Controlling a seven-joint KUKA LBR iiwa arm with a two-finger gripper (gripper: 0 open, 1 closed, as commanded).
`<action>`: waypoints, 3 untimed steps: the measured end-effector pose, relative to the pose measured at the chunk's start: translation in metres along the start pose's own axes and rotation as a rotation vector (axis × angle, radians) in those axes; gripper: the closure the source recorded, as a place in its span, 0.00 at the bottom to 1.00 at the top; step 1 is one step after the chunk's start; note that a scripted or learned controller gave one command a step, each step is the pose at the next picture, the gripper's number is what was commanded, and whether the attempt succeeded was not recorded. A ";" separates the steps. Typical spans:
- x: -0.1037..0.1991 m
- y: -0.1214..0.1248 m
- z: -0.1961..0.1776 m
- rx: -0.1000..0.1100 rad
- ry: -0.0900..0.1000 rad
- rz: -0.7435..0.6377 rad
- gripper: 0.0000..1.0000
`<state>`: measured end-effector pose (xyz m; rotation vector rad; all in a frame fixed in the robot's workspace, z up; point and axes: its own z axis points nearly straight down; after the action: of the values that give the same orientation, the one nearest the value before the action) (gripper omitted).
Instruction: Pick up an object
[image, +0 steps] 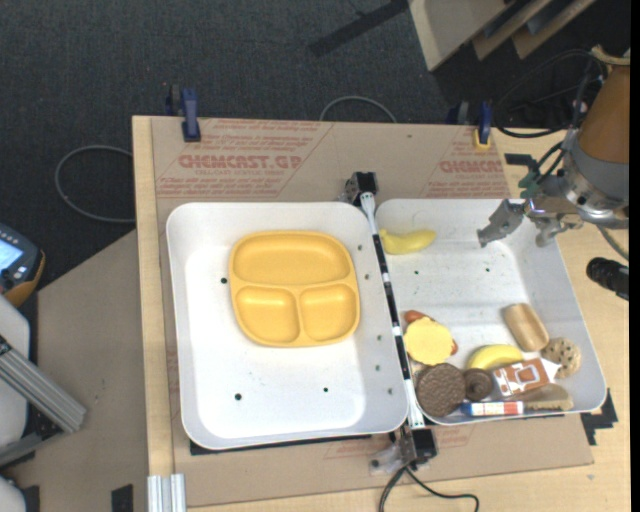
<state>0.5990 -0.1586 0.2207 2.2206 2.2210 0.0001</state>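
The gripper (519, 222) hangs over the right bin's (575, 290) far end, its 2 fingers spread apart and holding nothing. This looks like the approach step. The nearest object, a small banana (408, 240), lies near the divider; next comes lining up above it and descending.

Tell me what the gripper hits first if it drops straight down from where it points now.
Most likely bare floor of the right bin. The gripper hangs over the bin's upper right part, apart from the banana piece and bread roll. Depth is unclear.
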 end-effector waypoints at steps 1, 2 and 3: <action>-0.070 -0.061 0.061 0.008 0.001 0.008 0.00; -0.054 -0.084 0.140 0.005 0.006 -0.002 0.00; -0.059 -0.026 0.137 0.004 0.011 -0.006 0.00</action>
<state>0.5731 -0.2178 0.0836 2.2212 2.2355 0.0088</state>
